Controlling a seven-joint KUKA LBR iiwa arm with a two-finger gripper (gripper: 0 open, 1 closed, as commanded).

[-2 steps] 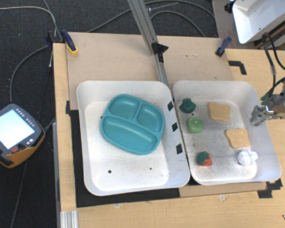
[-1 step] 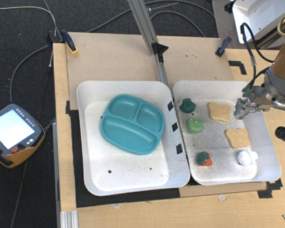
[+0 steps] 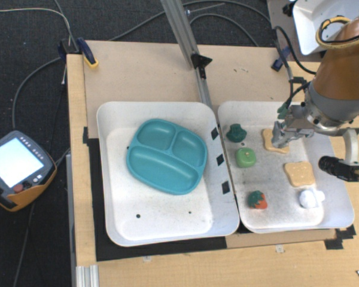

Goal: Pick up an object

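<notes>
1. The end effector (image 3: 279, 137) is pointing down into the right bin (image 3: 332, 217), its tip sitting at a tan flat piece (image 3: 271, 142) by the bin's far side; whether it is gripping that piece cannot be told.
2. The arm (image 3: 341, 70) is reaching in from the right, its orange band standing above the grey wrist.
3. Lying in the right bin are a dark green piece (image 3: 236, 133), a light green round piece (image 3: 246, 157), a red and green piece (image 3: 257, 200), a second tan piece (image 3: 300, 173) and a white piece (image 3: 308, 199), all apart from each other.
4. The left bin (image 3: 116, 223) is holding a teal divided plate (image 3: 167, 155).
5. Both bins are resting on the tan surface (image 3: 137, 70).
6. A handheld screen unit (image 3: 15, 169) is lying on the dark floor (image 3: 24, 88) at left, among cables.
</notes>
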